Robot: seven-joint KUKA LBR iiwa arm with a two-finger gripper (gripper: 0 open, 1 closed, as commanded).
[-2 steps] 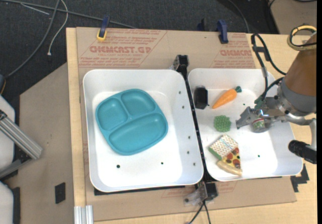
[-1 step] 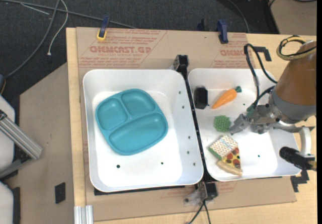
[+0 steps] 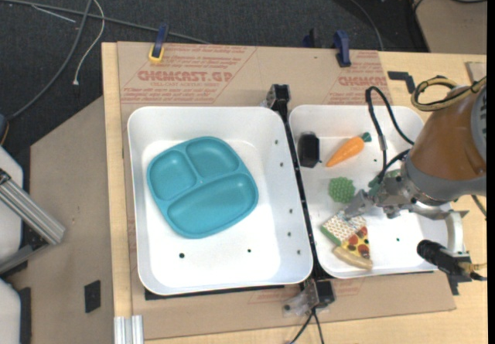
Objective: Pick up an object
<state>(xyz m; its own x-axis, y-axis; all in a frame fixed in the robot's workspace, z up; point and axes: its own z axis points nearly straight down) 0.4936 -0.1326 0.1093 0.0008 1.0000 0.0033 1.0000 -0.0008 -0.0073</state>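
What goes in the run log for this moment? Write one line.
gripper: over right bin, between green toy and pizza slice | carrot: apart | blue plate: left bin

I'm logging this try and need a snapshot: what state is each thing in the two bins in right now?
Plate: right side up in the left bin, its three wells bare.
Carrot: lying flat in the right bin, untouched.
Black block: lying by the divider, left of the carrot.
Broccoli: resting loose, left of the gripper.
Pizza slice: flat, topping up.
Gripper: low between broccoli and pizza slice.
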